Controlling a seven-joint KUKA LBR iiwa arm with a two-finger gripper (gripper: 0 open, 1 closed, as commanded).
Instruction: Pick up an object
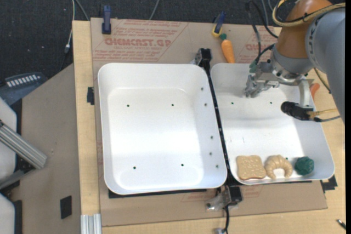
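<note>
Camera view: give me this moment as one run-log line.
claw: over right bin, far end, nothing held | cracker, croissant, green ball: near edge, untouched | carrot: outside bins

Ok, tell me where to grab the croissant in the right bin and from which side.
Grip the croissant across its thick middle, coming straight down. It lies flat near the bin's front wall, tips towards that wall, with the cracker close on one side and the green ball on the other, so side approaches look crowded.

Open floor of right bin (263,129) beyond the toast (250,167), croissant (278,166).
</note>
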